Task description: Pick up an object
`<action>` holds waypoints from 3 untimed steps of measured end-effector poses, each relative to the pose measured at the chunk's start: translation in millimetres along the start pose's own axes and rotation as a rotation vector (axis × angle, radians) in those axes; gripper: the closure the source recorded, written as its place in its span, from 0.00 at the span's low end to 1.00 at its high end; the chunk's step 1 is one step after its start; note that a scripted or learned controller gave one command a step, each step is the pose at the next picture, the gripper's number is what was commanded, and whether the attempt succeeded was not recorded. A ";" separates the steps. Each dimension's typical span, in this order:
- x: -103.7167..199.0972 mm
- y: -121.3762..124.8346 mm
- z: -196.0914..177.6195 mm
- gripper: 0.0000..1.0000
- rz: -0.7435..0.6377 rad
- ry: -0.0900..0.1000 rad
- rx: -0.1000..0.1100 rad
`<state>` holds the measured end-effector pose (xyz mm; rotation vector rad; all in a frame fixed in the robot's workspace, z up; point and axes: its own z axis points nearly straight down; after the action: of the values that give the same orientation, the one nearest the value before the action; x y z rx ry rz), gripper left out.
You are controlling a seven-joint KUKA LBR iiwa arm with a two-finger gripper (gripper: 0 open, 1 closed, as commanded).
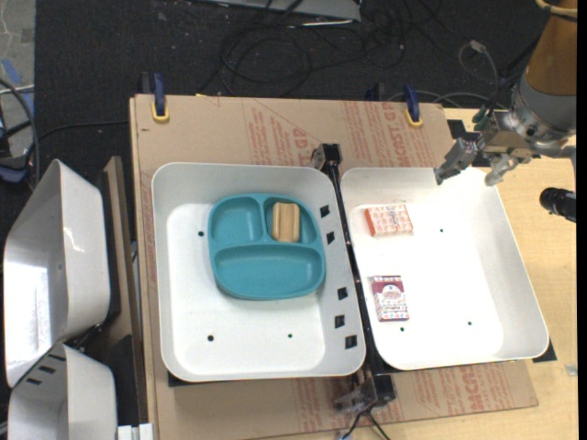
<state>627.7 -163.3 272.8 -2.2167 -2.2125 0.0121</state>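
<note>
Both bins, the one under the tool (470,167) and the one (174,246) beyond it, are plain white. A teal divided tray (261,264) carries a tan wooden block (286,221). Nearer the tool lie a pink-and-white packet (389,219) and a dark red patterned box (390,298). The tabletop (275,122) is brown cardboard with red lettering.

Two small packets (389,220) (391,298) lie flat (well apart) in the right bin (514,273).

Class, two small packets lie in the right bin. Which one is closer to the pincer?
The upper packet, lying flat and wide near the bin's far edge, is closer to the pincer. The other packet lies lower, standing lengthwise.
</note>
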 end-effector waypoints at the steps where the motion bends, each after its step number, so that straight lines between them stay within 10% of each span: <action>1: 0.6 1.9 -8.0 0.00 -0.003 -0.002 -0.012; 3: 3.2 7.1 99.2 0.00 -0.004 -0.002 -0.010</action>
<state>633.5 -160.0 173.5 -2.2183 -2.2225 0.0027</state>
